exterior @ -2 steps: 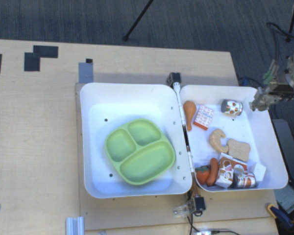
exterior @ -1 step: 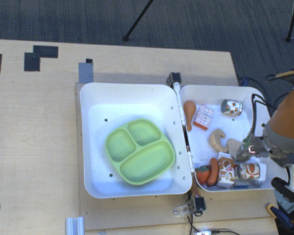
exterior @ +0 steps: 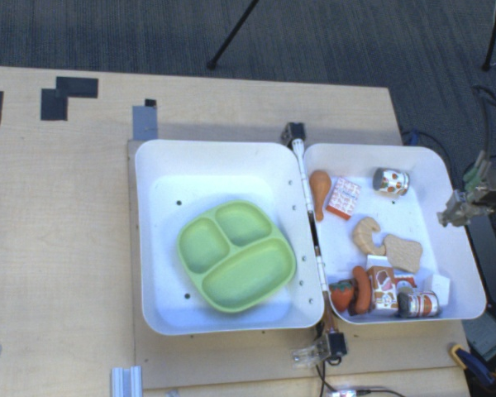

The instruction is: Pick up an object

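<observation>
The right white bin (exterior: 446,172) holds several small items. An orange carrot (exterior: 319,187) lies at its left wall, with a red-and-white packet (exterior: 343,198) beside it. A small can (exterior: 391,182) lies at the back. Two tan bread-like pieces (exterior: 366,235) (exterior: 403,253) sit in the middle. A tomato (exterior: 342,293), a sausage (exterior: 361,289), a red-and-white box (exterior: 386,286) and a lying bottle (exterior: 418,305) crowd the front. My gripper (exterior: 458,212) hovers at the bin's right rim, apart from all the items, with nothing seen in it.
The left white bin (exterior: 149,222) holds a green divided plate (exterior: 236,255). A hinge bar (exterior: 307,197) runs between the bins. Dark patches (exterior: 66,98) mark the wooden bench at the far left. Cables (exterior: 335,350) lie at the front edge.
</observation>
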{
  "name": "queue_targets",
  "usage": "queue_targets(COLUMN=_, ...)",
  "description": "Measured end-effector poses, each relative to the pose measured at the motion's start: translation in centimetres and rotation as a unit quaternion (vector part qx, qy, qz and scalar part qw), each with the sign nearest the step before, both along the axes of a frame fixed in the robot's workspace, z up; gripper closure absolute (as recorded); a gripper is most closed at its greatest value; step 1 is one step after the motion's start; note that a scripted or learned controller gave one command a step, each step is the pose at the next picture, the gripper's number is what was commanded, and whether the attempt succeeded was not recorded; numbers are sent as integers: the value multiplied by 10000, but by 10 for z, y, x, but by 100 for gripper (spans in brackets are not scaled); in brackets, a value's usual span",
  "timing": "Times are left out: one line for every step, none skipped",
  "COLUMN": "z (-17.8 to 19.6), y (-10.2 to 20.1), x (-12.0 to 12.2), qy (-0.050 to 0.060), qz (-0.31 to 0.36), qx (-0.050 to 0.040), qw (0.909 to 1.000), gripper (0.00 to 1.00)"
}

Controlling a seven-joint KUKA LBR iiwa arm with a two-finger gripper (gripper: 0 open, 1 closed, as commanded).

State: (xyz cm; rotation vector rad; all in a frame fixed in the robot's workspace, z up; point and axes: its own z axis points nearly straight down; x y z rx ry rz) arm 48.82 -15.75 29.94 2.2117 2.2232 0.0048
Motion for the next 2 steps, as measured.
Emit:
queue_targets(z=-134, y=-49, x=-2, qy=36, qz=-16, qx=9, qw=10000, gripper=100)
queue_targets(z=34, y=-33, x=0, qy=-4, qz=3, qx=-5, qw=10000, gripper=100)
